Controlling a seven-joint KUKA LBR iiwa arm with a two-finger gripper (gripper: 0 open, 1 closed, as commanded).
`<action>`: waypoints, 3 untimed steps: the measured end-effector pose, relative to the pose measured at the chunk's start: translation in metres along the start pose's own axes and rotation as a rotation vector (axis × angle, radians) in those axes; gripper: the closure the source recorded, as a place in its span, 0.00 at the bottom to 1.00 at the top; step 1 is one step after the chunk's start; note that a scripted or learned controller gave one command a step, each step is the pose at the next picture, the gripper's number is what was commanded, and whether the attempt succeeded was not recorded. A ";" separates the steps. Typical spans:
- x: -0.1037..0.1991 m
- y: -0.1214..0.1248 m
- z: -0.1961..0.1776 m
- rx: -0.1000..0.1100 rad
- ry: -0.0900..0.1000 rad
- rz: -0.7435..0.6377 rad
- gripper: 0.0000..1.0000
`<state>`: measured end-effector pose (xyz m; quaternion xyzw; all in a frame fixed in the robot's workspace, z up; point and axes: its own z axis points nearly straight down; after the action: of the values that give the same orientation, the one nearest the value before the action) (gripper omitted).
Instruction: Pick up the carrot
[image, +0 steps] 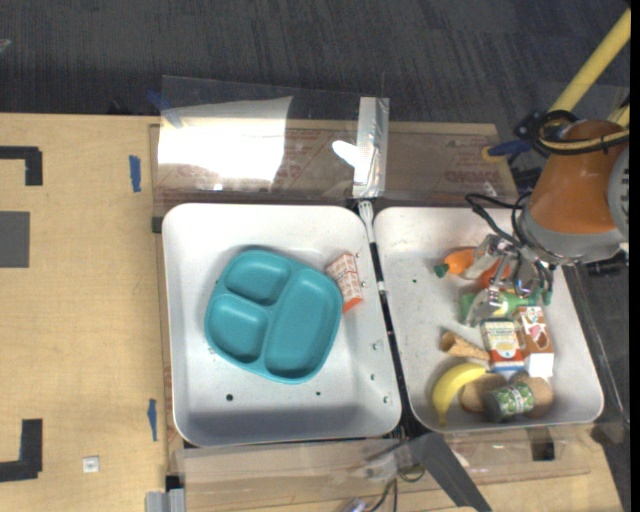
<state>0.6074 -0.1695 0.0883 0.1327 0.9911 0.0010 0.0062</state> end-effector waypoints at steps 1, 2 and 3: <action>-0.022 0.027 0.000 0.011 0.015 0.343 0.00; 0.025 0.046 -0.026 0.003 0.005 0.332 0.00; -0.044 0.028 -0.045 0.004 0.002 0.306 0.00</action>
<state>0.6565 -0.1538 0.1341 0.2821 0.9594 0.0002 0.0047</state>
